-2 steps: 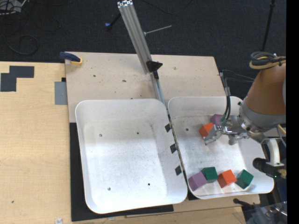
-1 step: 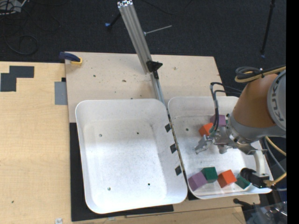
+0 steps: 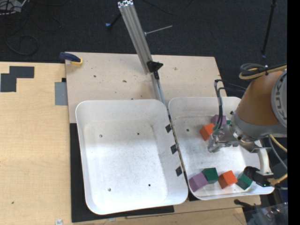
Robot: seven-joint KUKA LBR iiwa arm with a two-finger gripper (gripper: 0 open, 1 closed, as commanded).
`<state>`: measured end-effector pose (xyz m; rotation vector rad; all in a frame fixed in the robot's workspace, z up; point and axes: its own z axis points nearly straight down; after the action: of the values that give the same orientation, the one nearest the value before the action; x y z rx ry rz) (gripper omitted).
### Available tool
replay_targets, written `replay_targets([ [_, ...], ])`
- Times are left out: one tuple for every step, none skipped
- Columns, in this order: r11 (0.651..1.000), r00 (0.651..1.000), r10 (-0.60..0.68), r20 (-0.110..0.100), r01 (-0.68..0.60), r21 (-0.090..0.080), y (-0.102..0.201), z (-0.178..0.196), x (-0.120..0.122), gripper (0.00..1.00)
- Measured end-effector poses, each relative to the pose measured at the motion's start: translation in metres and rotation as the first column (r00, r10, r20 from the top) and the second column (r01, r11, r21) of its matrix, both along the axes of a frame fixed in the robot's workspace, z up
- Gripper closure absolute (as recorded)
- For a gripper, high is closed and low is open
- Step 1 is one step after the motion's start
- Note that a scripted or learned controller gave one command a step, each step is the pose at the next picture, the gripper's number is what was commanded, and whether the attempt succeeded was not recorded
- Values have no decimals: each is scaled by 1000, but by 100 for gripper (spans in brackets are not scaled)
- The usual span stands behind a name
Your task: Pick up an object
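A single fixed camera looks down at a slant from above the pale wooden surface (image 3: 42, 139), far enough back to take in both shallow white plastic bins: the right bin (image 3: 187, 108) beneath the metal two-finger pincer (image 3: 216, 143), the left bin (image 3: 122, 158) beyond it. Dark carpeted floor (image 3: 197, 22) lies farther off.

There are two white bins, a left bin (image 3: 93, 125) and a right bin (image 3: 187, 108). I count two orange blocks (image 3: 206, 132) (image 3: 227, 178), two green blocks (image 3: 210, 174) (image 3: 244, 181), and two purple blocks (image 3: 198, 180) (image 3: 216, 120).
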<state>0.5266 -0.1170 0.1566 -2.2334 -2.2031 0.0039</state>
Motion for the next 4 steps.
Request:
replay_targets([
  [1000, 1000, 7, 9, -7, -2, -7, 61, 2, 100],
  [1000, 1000, 11, 5, -11, -1, -9, 76, 2, 100],
  [1000, 1000, 17, 0, -17, 1, 38, 65, 13, 100],
  [1000, 1000, 18, 3, -18, 0, 85, 76, 29, 100],
])
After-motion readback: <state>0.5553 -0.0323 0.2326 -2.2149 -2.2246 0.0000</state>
